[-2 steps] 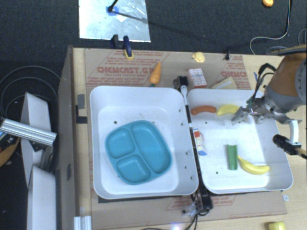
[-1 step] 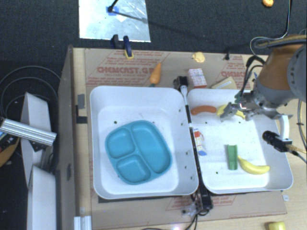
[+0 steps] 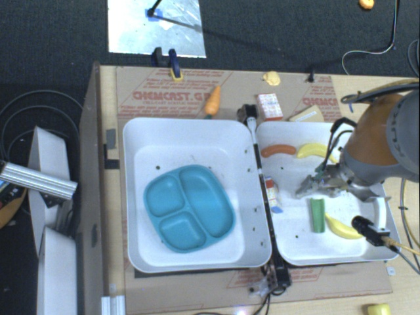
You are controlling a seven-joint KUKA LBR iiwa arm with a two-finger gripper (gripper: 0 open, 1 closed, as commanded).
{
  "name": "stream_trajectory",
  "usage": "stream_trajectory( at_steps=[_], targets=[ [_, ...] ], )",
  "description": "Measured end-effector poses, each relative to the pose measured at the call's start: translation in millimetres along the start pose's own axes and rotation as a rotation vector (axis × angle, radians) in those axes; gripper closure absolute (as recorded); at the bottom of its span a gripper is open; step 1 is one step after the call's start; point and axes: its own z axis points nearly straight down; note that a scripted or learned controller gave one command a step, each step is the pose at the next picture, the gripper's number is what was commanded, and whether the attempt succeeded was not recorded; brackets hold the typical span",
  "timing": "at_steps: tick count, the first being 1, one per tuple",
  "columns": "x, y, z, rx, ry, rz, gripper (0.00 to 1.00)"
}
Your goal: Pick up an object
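Gripper (image 3: 314, 184) sits low in the right bin (image 3: 289, 248), just above the upper end of the green stick (image 3: 317, 214); nothing visibly between its fingers, and whether they stand wide or narrow I cannot tell from this angle. Green stick lies roughly upright in the view, with one banana (image 3: 344, 228) just beside its lower right. A second banana (image 3: 315, 151) and a sausage (image 3: 279, 151) lie near the bin's far wall. Left bin (image 3: 141, 176) holds a blue divided tray (image 3: 189, 207). Judgement: the stick looks like light, rigid toy plastic, smooth and likely slippery; best pinched across its narrow width at mid-length, clear of the banana.
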Motion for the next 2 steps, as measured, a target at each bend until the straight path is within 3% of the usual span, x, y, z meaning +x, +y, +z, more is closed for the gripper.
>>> stream_trajectory(
  at_steps=[1,2],
  targets=[
    [-2.0,-67.8,-19.6,0.000,0.000,0.001,0.00],
    [-1.8,-64.0,-29.6,-0.006,-0.002,-0.002,1.00]
  ],
)
